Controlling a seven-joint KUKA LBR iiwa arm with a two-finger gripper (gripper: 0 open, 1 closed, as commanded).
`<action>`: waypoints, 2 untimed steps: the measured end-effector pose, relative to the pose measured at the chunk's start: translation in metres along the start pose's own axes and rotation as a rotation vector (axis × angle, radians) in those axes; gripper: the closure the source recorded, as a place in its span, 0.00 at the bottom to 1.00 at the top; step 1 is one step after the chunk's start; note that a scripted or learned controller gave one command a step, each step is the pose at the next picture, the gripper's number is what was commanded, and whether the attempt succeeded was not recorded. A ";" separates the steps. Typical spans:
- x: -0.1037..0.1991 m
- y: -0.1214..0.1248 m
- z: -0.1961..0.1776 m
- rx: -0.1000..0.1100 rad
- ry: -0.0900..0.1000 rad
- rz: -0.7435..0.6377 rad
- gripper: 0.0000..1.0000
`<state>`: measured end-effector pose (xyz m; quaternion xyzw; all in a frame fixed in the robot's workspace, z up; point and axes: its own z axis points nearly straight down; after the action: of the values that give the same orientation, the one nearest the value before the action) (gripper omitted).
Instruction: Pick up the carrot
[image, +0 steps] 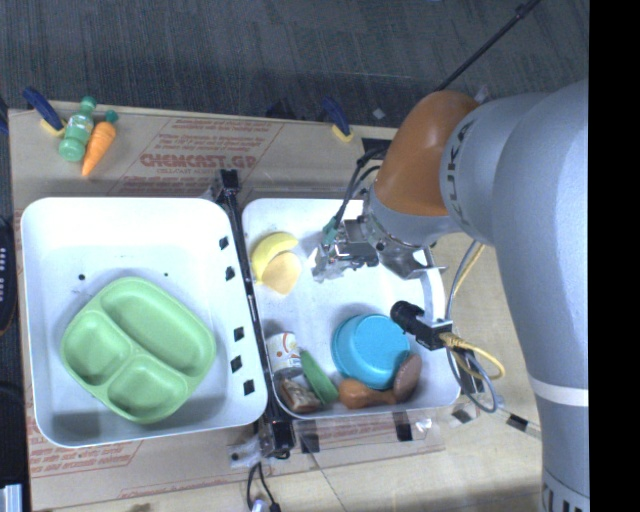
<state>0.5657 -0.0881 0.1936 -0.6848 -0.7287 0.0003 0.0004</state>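
Overhead view of the bench. The carrot lies on the bench's far left corner, outside both bins, touching a green bottle. The gripper hangs over the right bin near its far edge, beside a yellow fruit; whether its fingers are open cannot be told. The arm hides that bin's right edge. A blue bowl partly covers items at the near edge. A green divided plate occupies the left bin.
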 end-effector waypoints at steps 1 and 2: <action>0.000 -0.001 0.002 0.004 0.000 0.001 0.00; -0.067 -0.044 -0.089 -0.001 -0.005 -0.099 0.00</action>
<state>0.5256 -0.1579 0.2825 -0.6479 -0.7617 0.0017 -0.0017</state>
